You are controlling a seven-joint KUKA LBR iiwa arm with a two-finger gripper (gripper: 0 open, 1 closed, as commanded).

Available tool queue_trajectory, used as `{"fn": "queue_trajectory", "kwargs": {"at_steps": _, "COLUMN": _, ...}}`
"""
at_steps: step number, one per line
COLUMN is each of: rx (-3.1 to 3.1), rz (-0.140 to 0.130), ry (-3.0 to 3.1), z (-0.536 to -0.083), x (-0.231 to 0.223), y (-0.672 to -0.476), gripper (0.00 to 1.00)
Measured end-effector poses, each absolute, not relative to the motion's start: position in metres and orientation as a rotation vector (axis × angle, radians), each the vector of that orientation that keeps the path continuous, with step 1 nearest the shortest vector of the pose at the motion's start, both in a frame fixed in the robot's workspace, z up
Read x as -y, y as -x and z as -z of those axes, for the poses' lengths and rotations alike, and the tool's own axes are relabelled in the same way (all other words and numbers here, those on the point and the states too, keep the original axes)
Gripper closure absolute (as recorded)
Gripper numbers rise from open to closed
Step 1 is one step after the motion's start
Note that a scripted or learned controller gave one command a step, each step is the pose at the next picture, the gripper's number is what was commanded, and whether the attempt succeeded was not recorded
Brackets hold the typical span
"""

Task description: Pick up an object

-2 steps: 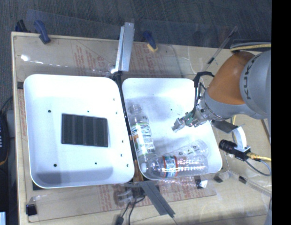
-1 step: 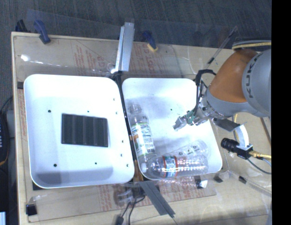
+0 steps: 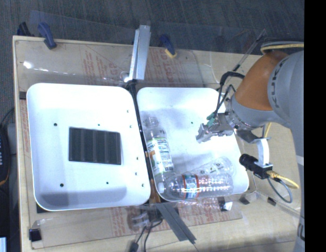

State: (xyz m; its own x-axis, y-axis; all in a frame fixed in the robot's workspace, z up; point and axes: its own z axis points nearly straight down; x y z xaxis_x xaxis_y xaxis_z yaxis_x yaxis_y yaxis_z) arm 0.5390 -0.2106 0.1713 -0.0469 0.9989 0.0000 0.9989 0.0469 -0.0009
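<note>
Notice that your end effector (image 3: 204, 134) hung over the right bin (image 3: 176, 100), touching neither bottle; you could not tell its grip state. One bottle (image 3: 159, 150) lay along the bin's left wall, another (image 3: 202, 181) along its near wall.

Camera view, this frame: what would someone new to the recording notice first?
Probably the grey arm with its orange band coming in from the right, its gripper over the right bin. Next, two clear plastic bottles in that bin: one lying along its left wall, the other along its near edge. Then the dark ribbed rectangle in the middle of the left bin.
</note>
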Motion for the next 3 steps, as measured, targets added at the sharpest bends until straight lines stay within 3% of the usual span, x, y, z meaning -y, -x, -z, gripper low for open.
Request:
{"fn": "queue_trajectory", "kwargs": {"at_steps": 1, "rx": 2.272, "rz": -0.001, "ry": 2.168, "z": -0.171, "x": 0.210, "y": -0.539, "gripper": 0.00}}
{"fn": "queue_trajectory", "kwargs": {"at_steps": 2, "rx": 2.323, "rz": -0.004, "ry": 2.108, "z": -0.142, "x": 0.179, "y": -0.487, "gripper": 0.00}}
{"fn": "queue_trajectory", "kwargs": {"at_steps": 3, "rx": 2.445, "rz": 0.003, "ry": 1.973, "z": -0.092, "x": 0.209, "y": -0.480, "gripper": 0.00}}
